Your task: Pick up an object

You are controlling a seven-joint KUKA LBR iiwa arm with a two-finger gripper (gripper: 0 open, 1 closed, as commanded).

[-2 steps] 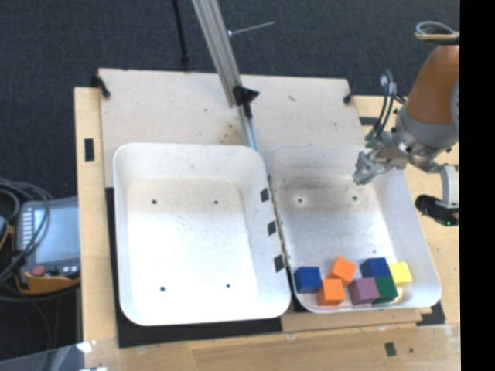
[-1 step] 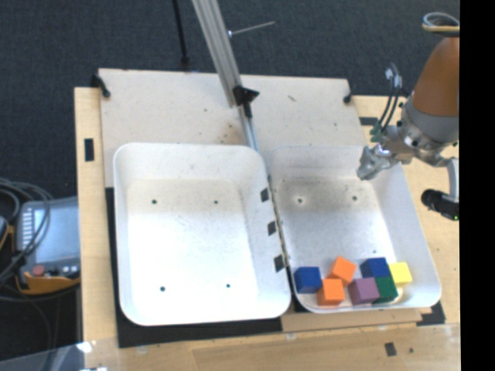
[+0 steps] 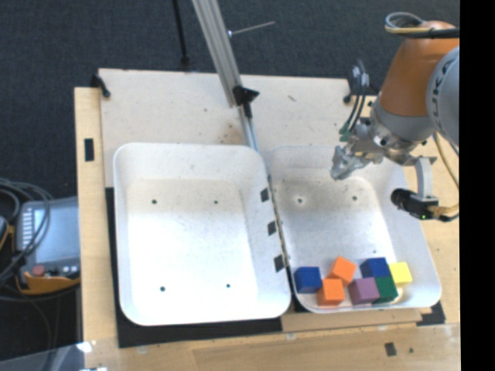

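Several small blocks lie bunched at the near end of the right bin (image 3: 402,230): a blue block (image 3: 308,278), two orange blocks (image 3: 343,269) (image 3: 332,291), a purple block (image 3: 363,290), a green block (image 3: 386,288), a second blue block (image 3: 375,267) and a yellow block (image 3: 401,273). My gripper (image 3: 341,166) hangs over the far end of the same bin, well away from the blocks. I see nothing between its fingers.
The left bin (image 3: 124,207) sits beside the right one, with a row of black clips along the shared edge. A slanted metal pole (image 3: 220,45) rises from the back of the bench. A grey pendant lies off the bench at left.
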